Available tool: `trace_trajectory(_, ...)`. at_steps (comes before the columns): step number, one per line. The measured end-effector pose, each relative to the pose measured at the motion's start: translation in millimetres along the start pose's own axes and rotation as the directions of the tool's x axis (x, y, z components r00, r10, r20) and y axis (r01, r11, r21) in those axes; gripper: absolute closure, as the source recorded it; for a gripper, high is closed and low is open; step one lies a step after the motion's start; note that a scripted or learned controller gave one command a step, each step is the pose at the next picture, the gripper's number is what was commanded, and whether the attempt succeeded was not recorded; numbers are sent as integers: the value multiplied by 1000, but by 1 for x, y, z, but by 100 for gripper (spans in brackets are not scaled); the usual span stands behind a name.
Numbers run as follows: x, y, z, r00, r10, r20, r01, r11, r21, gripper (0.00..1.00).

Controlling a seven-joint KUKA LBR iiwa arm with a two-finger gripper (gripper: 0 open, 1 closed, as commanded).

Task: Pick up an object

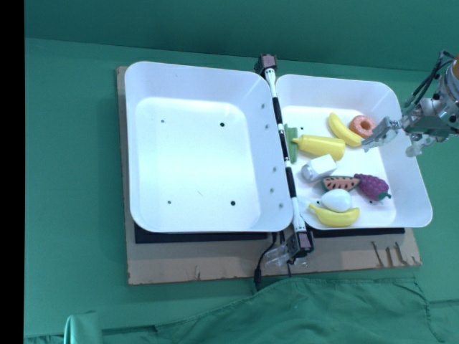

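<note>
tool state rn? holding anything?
Tool: open, holding nothing, over the right bin beside the donut.

Open left, crowded right
Left bin (143,92) offers free passage; right bin (409,192) has toys (337,185) clustered at its centre, bare floor toward three o'clock.

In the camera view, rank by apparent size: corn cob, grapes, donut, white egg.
1. corn cob, clearly the longest.
2. grapes.
3. white egg, close to the grapes, so that pair is unsure.
4. donut, smallest.
All lie in the right bin.
</note>
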State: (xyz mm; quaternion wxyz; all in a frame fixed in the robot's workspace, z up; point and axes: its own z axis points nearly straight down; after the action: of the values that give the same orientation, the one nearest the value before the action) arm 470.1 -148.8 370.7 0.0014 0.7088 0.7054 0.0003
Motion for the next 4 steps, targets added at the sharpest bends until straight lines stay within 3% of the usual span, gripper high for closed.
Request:
trace_trajectory(1,-1,1,-12,1000,4,3,-4,1000,-7,100)
trace_trajectory(2,13,-2,-89,1000,-4,2,4,1000,-10,100)
trace_trajectory(3,-13,61,14,1000,0,0,0,1000,8,100)
trace_trajectory(4,-39,126,64,1000,-1,3,1,1000,-1,100)
